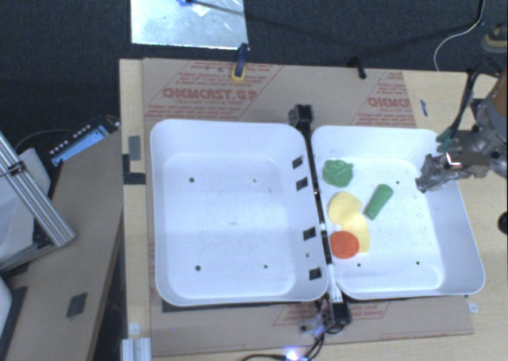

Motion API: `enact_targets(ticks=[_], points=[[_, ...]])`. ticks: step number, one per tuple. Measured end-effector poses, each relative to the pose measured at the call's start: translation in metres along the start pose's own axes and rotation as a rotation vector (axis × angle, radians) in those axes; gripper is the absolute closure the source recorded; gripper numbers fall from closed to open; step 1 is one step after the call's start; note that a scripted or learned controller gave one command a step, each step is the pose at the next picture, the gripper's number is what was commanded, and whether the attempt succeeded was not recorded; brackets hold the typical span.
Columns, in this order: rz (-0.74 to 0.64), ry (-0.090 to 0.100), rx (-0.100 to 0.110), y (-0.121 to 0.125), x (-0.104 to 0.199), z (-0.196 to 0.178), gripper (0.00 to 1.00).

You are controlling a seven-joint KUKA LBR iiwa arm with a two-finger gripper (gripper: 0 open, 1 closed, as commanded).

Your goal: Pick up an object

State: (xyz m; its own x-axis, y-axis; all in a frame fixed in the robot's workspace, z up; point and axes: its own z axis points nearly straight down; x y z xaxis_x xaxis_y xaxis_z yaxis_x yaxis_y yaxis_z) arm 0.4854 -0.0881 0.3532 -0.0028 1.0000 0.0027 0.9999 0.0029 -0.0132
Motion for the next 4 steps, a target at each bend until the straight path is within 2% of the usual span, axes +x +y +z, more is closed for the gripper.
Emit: enact_targets(ticks=[1, 2, 3, 4], points=[[-0.005, -0.004, -0.035, 0.000, 0.022, -0.160, 1.00], [-0.003, -0.003, -0.019, -0.001, 0.041, -0.183, 1.00], [-0.009, -0.001, -0.008, 0.024, 0.114, -0.099, 1.00], [-0.005, -0.002, -0.019, 0.058, 0.150, -0.125, 1.00]])
